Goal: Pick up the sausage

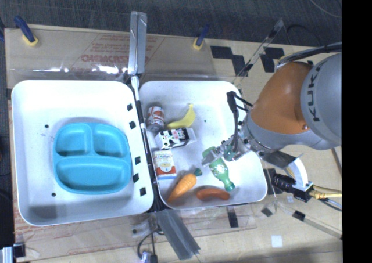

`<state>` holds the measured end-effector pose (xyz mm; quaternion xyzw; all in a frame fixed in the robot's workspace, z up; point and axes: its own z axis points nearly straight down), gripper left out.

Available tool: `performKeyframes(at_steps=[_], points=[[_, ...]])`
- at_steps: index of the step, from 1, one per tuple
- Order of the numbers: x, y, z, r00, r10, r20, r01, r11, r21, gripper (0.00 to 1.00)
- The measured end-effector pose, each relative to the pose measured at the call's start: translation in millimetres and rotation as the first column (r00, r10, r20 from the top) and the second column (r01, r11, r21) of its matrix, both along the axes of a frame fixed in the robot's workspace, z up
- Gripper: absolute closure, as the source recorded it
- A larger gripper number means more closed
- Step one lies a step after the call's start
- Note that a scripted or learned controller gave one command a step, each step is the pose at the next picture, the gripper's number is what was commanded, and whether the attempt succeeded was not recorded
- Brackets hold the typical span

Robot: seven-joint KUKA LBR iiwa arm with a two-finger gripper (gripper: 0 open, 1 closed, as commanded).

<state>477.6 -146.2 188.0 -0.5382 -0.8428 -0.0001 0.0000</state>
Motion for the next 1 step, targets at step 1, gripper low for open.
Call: performKeyframes(at_steps=[1], points=[[-0.1, -0.1, 0.0, 1.000, 0.000, 0.000, 0.000, 1.000, 0.000, 0.00]])
